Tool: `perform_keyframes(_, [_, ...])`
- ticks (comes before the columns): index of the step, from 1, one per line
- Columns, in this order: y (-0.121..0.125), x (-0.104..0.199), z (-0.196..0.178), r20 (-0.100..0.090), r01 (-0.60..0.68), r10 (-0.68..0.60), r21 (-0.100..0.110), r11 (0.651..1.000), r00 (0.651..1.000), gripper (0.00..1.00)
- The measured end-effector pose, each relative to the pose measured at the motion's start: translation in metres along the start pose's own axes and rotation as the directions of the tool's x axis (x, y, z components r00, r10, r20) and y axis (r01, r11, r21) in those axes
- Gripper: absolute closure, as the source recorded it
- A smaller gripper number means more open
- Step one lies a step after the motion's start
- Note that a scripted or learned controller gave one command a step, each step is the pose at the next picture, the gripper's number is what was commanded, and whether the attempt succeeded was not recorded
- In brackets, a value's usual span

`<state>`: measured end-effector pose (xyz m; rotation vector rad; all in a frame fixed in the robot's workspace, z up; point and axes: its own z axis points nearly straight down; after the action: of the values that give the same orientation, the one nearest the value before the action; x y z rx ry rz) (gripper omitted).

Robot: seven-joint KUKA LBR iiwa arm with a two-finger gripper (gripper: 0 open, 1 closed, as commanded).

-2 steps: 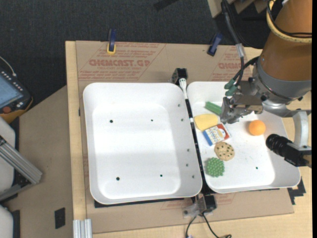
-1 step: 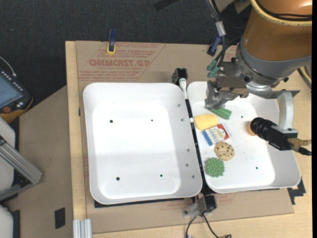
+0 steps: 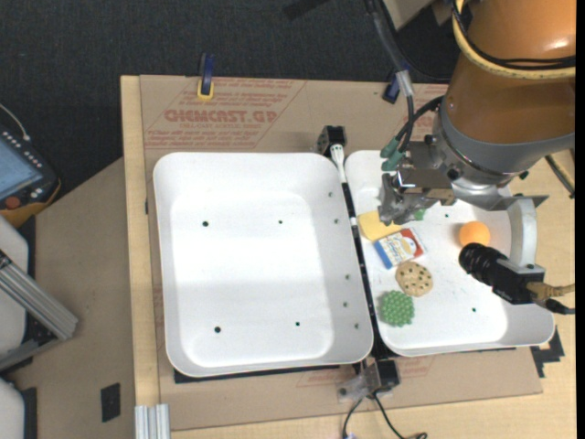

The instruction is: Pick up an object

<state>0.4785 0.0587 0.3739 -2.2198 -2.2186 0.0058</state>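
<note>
Hovering over the yellow block [image 3: 370,226] in the right bin [image 3: 457,337], the end effector [image 3: 395,207] has an unreadable grip state; the block looks light, rigid, graspable across its flat sides.

The big round orange band [image 3: 516,44] on the robot arm is shiny, w/ a thin black line curving near its top & a pale beige part above it. Under the band sits a smooth grey metal ring [image 3: 498,167], and thin black cables [image 3: 402,122] loop down its left side next to a small green bit. At the bottom is the small grey metal gripper [image 3: 395,207], boxy and dark, w/ little silver parts; a curved grey-white piece [image 3: 524,236] hangs on the right side.
</note>
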Motion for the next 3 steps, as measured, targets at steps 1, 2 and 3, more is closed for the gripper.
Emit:
perform_keyframes(1, [0.001,-0.002,0.024,0.000,0.000,0.000,0.000,1.000,1.000,1.00])
perform_keyframes(2, [0.000,-0.113,0.060,0.002,-0.012,0.012,0.000,1.000,1.000,1.00])
perform_keyframes(3, [0.010,-0.043,-0.004,-0.002,0.008,-0.008,-0.014,1.000,1.000,1.00])
